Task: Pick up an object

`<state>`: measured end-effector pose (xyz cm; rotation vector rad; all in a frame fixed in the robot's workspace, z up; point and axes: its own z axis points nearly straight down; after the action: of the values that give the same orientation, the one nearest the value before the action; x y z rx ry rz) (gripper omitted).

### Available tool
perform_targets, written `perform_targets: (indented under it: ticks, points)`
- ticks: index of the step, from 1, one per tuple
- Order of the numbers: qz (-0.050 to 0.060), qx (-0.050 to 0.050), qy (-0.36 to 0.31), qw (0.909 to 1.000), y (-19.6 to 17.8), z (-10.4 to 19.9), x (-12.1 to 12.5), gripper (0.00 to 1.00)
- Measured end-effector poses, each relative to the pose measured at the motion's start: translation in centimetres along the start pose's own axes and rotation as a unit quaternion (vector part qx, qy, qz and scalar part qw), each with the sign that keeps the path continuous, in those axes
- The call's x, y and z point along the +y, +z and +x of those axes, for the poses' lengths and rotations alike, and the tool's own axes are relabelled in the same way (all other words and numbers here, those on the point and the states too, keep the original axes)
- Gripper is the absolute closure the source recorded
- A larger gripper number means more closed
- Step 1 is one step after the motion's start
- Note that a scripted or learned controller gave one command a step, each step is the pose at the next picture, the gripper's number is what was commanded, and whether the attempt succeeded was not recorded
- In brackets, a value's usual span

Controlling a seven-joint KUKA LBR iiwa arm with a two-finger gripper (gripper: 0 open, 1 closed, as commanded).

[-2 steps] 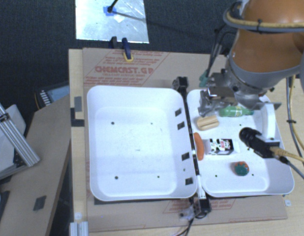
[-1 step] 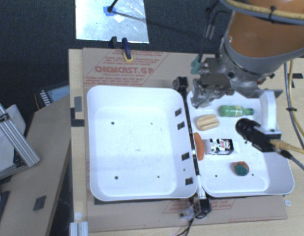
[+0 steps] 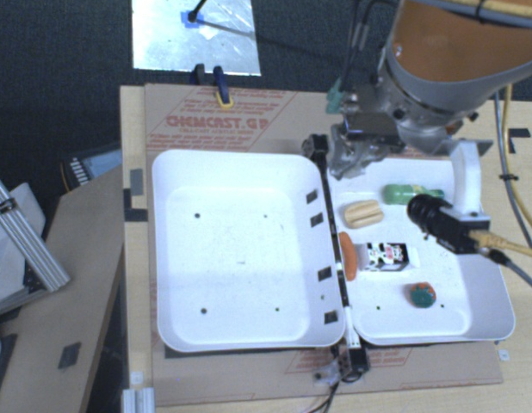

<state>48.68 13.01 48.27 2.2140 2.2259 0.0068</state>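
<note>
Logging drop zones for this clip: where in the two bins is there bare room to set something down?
The left bin is bare white floor from wall to wall. In the right bin, the free patch is the near strip below the black-and-white box and around the green-and-orange toy. Its far half is crowded: bread roll, green object, orange carrot-like piece, and the arm.

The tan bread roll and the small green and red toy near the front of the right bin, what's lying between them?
In the camera view, a black and white carton lies between the bread roll and the green and red toy, on the right bin's floor.
</note>
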Motion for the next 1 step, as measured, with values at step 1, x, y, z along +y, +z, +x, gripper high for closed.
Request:
perform_targets:
  ticks: [1]
  points:
    - [0.004, -0.002, 0.003, 1.0, 9.76, 1.01, 5.61, 1.0]
